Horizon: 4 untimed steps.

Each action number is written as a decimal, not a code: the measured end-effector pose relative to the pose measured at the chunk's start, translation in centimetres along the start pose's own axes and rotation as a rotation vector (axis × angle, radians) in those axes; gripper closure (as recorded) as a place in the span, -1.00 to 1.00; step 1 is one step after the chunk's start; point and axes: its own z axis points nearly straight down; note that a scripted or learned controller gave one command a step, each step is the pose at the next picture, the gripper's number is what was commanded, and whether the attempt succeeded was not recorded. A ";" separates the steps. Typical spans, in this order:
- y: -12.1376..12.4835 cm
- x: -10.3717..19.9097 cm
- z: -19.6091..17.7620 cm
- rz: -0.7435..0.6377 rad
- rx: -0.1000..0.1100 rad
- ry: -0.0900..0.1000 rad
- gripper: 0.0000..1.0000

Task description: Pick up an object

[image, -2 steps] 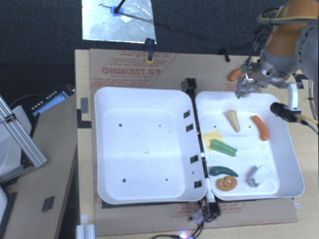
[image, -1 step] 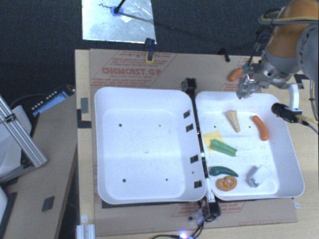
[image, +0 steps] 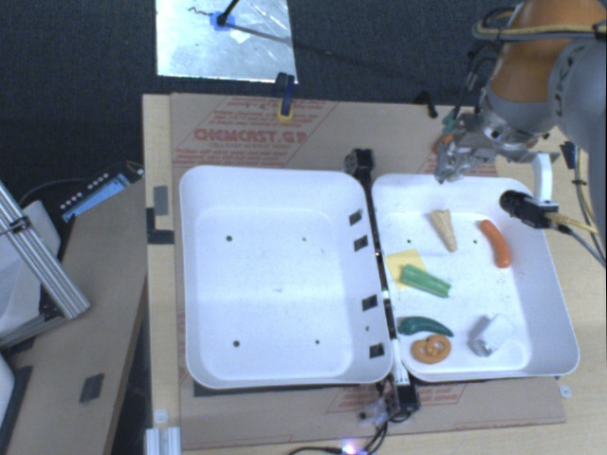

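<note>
My gripper (image: 450, 169) hangs over the far edge of the right bin (image: 548, 297), above its back left corner, with nothing visible between its fingers. Below it in the bin lie a tan cone (image: 444, 229), an orange sausage (image: 495, 243), a yellow block (image: 402, 261) with a light green piece (image: 424, 282) on its edge, a dark green pepper (image: 425, 326), an orange pretzel-like ring (image: 432, 350) and a small grey object (image: 483, 336). The cone is the nearest thing to the gripper.
The left bin (image: 277, 273) sits beside the right one, joined along a black-clipped divider (image: 374, 254). Both rest on a cardboard sheet (image: 247, 131). A foil square (image: 226, 27) lies at the back, and a metal frame (image: 38, 273) stands at the left.
</note>
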 end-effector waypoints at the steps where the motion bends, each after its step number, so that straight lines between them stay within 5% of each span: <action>1: 0.0 3.6 -3.7 -0.001 -0.001 0.000 1.00; 2: 0.2 6.2 -16.6 -0.003 -0.015 0.000 1.00; 4: -0.1 -6.4 -12.1 0.006 0.001 -0.003 1.00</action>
